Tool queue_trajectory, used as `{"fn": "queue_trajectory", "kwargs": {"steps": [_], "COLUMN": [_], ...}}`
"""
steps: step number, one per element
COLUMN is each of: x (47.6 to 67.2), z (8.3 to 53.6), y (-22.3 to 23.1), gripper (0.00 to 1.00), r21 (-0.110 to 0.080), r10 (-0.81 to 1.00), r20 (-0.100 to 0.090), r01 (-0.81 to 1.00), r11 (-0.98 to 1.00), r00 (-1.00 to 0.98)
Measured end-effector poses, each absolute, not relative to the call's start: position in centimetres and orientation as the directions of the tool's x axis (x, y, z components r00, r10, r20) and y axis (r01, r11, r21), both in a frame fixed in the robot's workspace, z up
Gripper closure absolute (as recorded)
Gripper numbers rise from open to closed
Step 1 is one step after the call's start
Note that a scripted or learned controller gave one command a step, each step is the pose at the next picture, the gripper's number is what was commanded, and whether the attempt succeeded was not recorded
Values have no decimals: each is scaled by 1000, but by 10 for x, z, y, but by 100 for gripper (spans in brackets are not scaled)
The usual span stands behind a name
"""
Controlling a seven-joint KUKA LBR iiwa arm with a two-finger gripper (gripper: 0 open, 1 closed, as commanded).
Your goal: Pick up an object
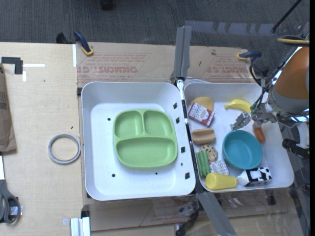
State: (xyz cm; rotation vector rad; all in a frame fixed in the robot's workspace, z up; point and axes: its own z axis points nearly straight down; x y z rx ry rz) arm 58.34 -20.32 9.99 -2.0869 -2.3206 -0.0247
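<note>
The pincer [242,120] is seen hanging over the right bin [281,181]. Whether it is wide or narrow cannot be told, and nothing is seen held in it. A yellow banana [237,104] lies just behind it, and a blue bowl [242,150] sits just in front of it. An orange carrot [259,133] lies just beside it. Far off to one side, a green plate [145,138] is seen in the left bin [93,171].

"CHEMICAL GUYS" (upside down), cardboard [118,63]
</note>
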Motion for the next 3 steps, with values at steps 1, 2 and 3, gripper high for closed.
{"fn": "queue_trajectory", "kwargs": {"steps": [1,2,3], "x": [581,577,632], "z": [141,90,124], "y": [-214,-209,-218], "gripper": [0,0,0], "r21": [0,9,4], "r10": [973,863,836], "r20": [10,13,2], "r01": [973,863,836], "r11": [230,505,549], "r00": [-230,-505,-549]}}
